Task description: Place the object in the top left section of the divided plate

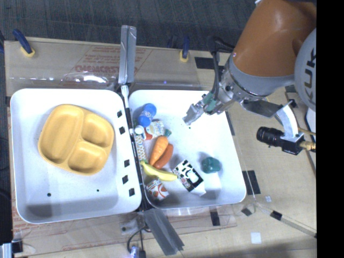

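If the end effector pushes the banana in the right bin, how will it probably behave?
The banana is curved, so it would probably pivot or rock, not slide straight. It lies against the carrot and a small carton, so a push may shift those too. Its smooth skin looks somewhat slippery.

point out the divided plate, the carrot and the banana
divided plate (59,123): camera view, floor of its large section
carrot (159,148): camera view, middle of its orange body
banana (158,173): camera view, middle of its yellow curve
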Motion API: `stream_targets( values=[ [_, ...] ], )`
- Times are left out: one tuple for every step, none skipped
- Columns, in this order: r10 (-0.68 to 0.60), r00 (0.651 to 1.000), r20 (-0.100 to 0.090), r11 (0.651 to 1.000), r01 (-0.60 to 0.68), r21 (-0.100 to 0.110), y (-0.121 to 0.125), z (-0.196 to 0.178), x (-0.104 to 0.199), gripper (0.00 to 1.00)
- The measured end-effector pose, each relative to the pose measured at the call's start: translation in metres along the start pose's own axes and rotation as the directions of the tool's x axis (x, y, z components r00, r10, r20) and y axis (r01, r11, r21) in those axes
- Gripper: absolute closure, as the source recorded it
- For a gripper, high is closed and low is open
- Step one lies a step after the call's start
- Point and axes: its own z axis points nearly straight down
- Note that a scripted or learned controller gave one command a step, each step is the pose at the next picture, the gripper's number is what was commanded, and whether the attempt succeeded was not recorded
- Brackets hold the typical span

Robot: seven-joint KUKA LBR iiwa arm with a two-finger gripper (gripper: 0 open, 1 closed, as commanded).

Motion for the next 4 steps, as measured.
stream_targets(
  values=[
    [0.025,1.000,-0.002,1.000,-0.025,0.006,0.062,0.134,0.042,1.00],
    [-0.213,0.977,-0.004,0.977,0.213,0.005,0.098,0.161,0.095,1.00],
    [-0.221,0.975,-0.001,0.975,0.221,0.001,0.145,0.146,0.058,1.00],
    [-0.263,0.965,-0.001,0.965,0.263,0.000,0.081,0.063,0.051,1.00]
  ],
)
